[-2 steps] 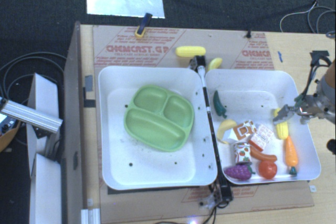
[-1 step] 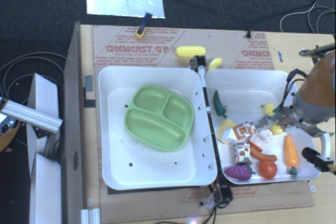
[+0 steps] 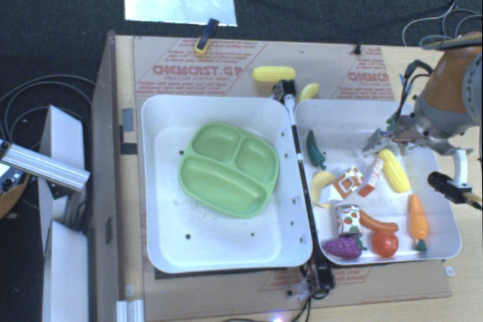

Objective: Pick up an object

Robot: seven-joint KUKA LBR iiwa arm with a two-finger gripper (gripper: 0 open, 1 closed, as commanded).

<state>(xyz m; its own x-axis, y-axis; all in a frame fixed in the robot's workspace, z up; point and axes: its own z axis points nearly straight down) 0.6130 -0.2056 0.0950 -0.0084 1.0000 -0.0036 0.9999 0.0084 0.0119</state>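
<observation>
Camera view, looking down at a slant on a table (image 3: pixel 189 60) with two white bins side by side. Left bin (image 3: pixel 170 237): one green sectioned plate (image 3: pixel 229 169), lying flat near the middle. Right bin (image 3: pixel 339 124): a scatter of toy foods, namely a corn cob (image 3: pixel 394 170), carrot (image 3: pixel 417 218), tomato (image 3: pixel 385 243), sausage (image 3: pixel 376 222), grapes (image 3: pixel 343 247), a small can (image 3: pixel 348 219), a green pepper (image 3: pixel 315 150), and a red-and-white carton (image 3: pixel 349 182) beside a pale yellow piece (image 3: pixel 322 180). A banana (image 3: pixel 274 74) lies on the table beyond the bins.

Arm (image 3: pixel 453 90) enters from the right and reaches over the far right part of the right bin. Claw (image 3: pixel 392 138) sits low, just above and beside the top end of the corn cob, the nearest candidate for the pick. Whether the claw is spread or pressed together cannot be told from this angle, and nothing can be seen between its tips.

Progress, as judged: approach stage. All toys rest on the bin floor; none is lifted. Remaining steps are to close on an object, most plausibly the cob, and to raise it clear of the bin.
</observation>
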